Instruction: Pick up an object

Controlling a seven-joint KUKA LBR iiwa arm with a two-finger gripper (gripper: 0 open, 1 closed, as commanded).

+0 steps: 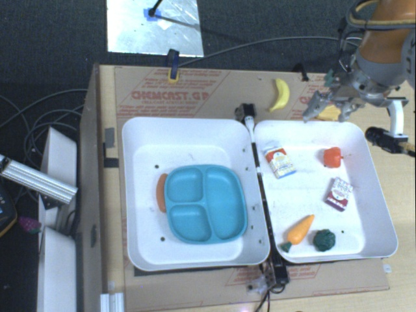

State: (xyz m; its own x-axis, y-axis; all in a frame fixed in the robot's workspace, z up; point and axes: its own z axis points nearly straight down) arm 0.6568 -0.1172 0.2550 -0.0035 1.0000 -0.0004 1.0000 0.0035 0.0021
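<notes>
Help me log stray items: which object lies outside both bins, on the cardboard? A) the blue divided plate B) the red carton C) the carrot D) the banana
D: the banana lies on the cardboard above the right bin, beyond its rim.

dark carpet (45, 38), cardboard-topped bench (195, 86), shiny sheet (155, 18)

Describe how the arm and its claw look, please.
The arm is grey, rounded, with a broad orange band above the wrist. A dark cable loops beside the band. The claw is metallic grey with thin fingers. A white bracket with a black tip sticks out beside it.
</notes>
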